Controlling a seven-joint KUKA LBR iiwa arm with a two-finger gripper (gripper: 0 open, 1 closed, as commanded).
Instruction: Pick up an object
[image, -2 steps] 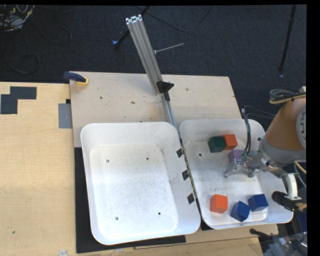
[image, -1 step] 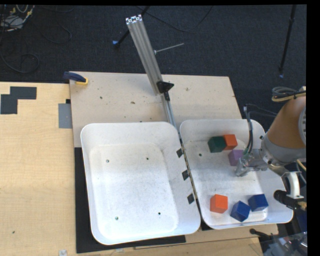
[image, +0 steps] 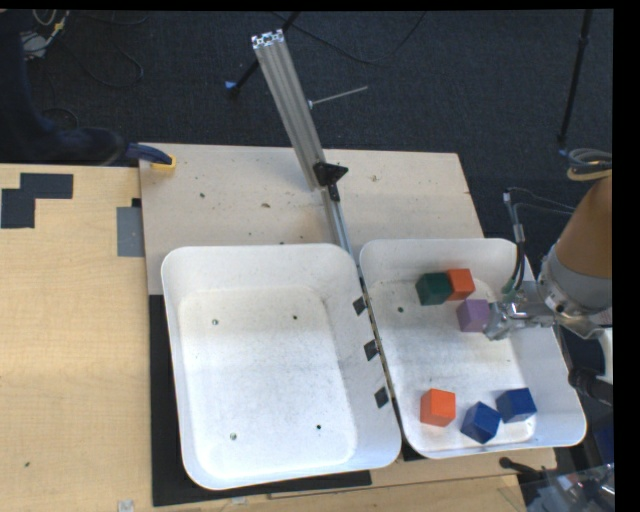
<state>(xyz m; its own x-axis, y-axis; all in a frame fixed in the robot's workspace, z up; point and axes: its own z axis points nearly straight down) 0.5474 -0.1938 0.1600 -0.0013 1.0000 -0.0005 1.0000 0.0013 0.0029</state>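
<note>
The arm comes in from the right, much of it cut off by the edge, and its hand (image: 497, 325) sits low over the right bin (image: 400, 262), right against the purple cube (image: 473, 315). The fingertips are small and blurred against the cube, so I cannot tell whether they are apart, together or clamped on it — the cube touches the hand's left side at least.

Six cubes lie in the right bin, counted by colour: one purple, one dark green, two orange, two blue. The green cube (image: 433, 289) and an orange cube (image: 460, 283) touch each other at the far side, just left of the purple one. The second orange cube (image: 437, 407) lies near the front, with the two blue cubes (image: 481, 421) (image: 516, 404) to its right, close together.

The left bin (image: 200, 270) shows only a few dark specks on its floor. A metal rail (image: 292, 105) slants across the desk (image: 400, 190) — its lower end is hidden between the bins.
</note>
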